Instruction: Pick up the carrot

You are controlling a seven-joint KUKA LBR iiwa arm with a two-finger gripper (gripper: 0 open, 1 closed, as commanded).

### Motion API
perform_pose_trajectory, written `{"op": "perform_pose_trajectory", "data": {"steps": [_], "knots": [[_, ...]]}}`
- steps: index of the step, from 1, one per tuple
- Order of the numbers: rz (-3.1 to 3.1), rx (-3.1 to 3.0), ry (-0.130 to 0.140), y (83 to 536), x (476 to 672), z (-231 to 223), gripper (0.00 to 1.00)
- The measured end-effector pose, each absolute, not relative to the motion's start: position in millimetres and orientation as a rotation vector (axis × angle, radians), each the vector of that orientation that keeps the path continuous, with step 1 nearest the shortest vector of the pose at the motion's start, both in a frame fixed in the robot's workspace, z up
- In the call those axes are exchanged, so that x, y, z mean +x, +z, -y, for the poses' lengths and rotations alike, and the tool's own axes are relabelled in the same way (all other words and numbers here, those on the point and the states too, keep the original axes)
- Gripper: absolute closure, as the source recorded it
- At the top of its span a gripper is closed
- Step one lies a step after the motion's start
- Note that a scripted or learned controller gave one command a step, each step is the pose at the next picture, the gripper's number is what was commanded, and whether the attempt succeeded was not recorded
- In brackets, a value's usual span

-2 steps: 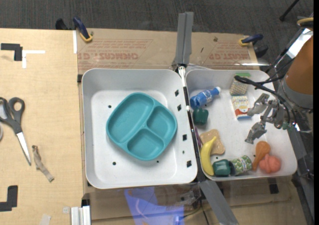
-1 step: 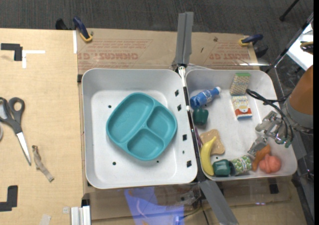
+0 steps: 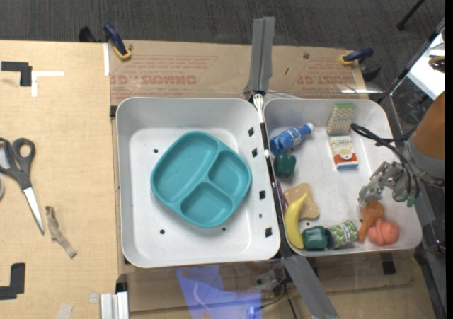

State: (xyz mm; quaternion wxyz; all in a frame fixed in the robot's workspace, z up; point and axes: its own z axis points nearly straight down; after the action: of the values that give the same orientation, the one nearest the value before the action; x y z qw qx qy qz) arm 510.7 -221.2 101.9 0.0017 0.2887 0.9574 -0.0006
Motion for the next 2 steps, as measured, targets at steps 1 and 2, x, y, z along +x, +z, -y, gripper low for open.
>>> {"op": "perform_pose_trajectory", "data": {"steps": [1, 2], "knots": [[-3.078, 0.613, -0.001, 186, 494.3, 222, 1.00], [-3.113, 0.387, -0.001, 281, 524.5, 222, 1.00]]}}
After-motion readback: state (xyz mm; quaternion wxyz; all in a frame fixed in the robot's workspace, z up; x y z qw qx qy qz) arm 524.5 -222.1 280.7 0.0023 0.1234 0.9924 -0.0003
